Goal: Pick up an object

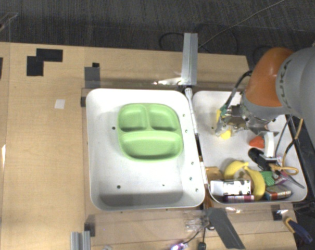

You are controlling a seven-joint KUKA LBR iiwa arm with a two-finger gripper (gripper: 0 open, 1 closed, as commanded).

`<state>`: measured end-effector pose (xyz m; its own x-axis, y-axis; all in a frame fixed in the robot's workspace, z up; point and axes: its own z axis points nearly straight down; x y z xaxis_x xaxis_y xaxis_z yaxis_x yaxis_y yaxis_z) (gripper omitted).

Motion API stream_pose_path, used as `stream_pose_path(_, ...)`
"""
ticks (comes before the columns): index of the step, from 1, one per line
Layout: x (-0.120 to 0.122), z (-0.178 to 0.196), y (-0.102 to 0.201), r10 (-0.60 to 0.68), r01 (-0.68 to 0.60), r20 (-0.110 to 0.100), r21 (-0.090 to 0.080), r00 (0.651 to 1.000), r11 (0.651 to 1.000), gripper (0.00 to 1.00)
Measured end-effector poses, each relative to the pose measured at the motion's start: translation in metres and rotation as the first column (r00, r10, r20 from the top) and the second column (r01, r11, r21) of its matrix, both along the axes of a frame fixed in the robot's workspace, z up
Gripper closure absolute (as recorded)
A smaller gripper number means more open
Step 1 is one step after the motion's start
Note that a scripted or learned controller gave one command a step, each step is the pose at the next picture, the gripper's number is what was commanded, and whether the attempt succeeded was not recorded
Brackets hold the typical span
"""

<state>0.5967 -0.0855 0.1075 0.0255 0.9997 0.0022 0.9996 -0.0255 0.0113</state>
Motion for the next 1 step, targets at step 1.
stream_pose_path(1, 0.0132, 0.0787, 0.0720, 0.011, -0.011, -0.005, -0.001, 1.000, 1.000, 1.00)
